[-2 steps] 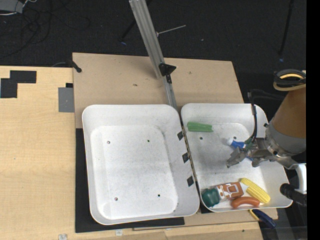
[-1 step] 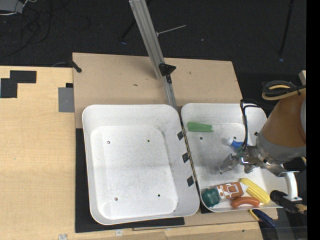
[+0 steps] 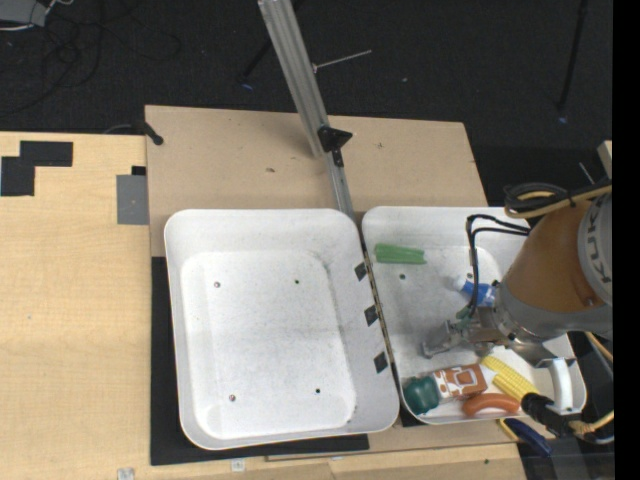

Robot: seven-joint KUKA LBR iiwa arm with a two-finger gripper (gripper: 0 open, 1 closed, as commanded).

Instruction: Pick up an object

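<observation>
a teal cap-like object (image 3: 421, 394) lies at the near edge of the right bin (image 3: 420, 230), with a small orange-and-white packet (image 3: 460, 380), an orange piece (image 3: 489, 404) and a yellow corn-like toy (image 3: 509, 377) just beside it toward the arm. a green block (image 3: 399, 255) rests well apart, near the bin's far rim. the gripper (image 3: 447, 339) hangs low over the bin floor between them, and i cannot tell how its jaws stand. the left bin (image 3: 270, 323) sits beside.
</observation>
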